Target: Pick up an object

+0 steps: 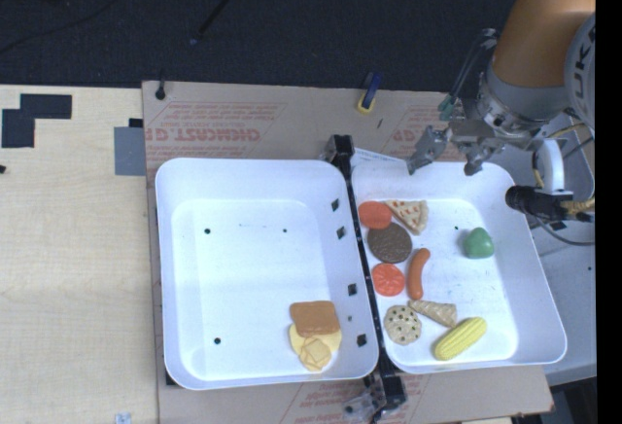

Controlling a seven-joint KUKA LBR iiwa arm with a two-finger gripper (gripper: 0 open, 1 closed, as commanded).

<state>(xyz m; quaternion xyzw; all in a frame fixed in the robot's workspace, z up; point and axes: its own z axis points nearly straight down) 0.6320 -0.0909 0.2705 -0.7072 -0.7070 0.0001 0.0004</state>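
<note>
My gripper (449,158) hangs open above the far rim of the right bin (536,296), with nothing between its fingers. Below it in that bin lie a red tomato slice (375,214), a pizza wedge (409,214), a brown round patty (390,243), a second red slice (388,279), a sausage (418,273), a green pepper (477,243), a cookie (401,324), a cone-shaped piece (433,312) and a yellow corn cob (459,337). The left bin (185,266) holds a brown toast slice (314,317) on a yellow waffle piece (315,348).
Both bins rest on a cardboard sheet (253,125) on the wooden bench (68,257). A blue and yellow clip (368,93) sits at the cardboard's far edge. A black divider clamp (341,150) joins the bins at the back.
</note>
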